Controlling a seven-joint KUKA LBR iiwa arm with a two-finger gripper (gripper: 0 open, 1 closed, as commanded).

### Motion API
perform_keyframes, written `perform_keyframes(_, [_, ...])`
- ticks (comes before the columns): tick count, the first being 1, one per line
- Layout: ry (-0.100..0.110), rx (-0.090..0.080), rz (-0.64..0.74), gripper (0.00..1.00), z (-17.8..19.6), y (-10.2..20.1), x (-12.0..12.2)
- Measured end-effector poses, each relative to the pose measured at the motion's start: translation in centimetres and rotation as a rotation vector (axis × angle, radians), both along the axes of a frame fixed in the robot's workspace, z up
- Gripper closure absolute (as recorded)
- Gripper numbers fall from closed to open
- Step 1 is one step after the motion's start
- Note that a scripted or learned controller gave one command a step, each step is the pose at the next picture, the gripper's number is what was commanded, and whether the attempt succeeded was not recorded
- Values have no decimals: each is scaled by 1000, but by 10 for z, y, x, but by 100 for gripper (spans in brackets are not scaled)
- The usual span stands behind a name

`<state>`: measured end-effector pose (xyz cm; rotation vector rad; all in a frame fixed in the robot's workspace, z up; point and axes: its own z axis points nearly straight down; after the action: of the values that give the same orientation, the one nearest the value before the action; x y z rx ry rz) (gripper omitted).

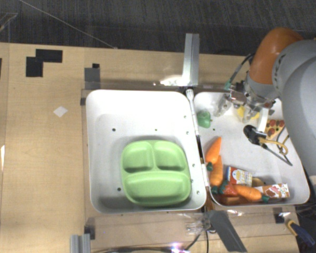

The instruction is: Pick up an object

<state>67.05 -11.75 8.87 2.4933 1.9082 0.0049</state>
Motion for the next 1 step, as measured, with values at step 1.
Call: perform_keyframes(1, [-4, -3, 86, 0, 67, -47, 0])
